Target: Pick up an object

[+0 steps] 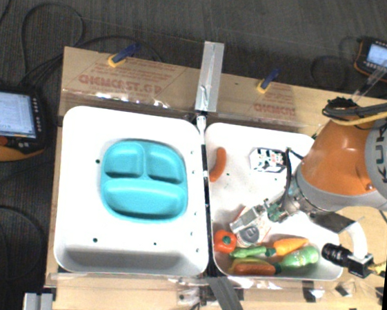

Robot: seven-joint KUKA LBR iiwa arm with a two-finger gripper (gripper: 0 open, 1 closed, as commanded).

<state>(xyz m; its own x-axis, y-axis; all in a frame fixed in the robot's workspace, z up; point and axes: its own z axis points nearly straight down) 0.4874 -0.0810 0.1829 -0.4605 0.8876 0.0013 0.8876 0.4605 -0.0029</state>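
The arm (348, 168) reaches into the right bin (240, 139), its gripper (251, 223) low above the toy food (265, 253) heaped along the near wall. Approach step, probably; its grip state I cannot tell. Next: descend and close.

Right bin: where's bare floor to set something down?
Bare floor in the right bin lies between the orange sausage and the small white packet, running down toward the gripper. The near edge is crowded: tomato, carrot, green vegetables.
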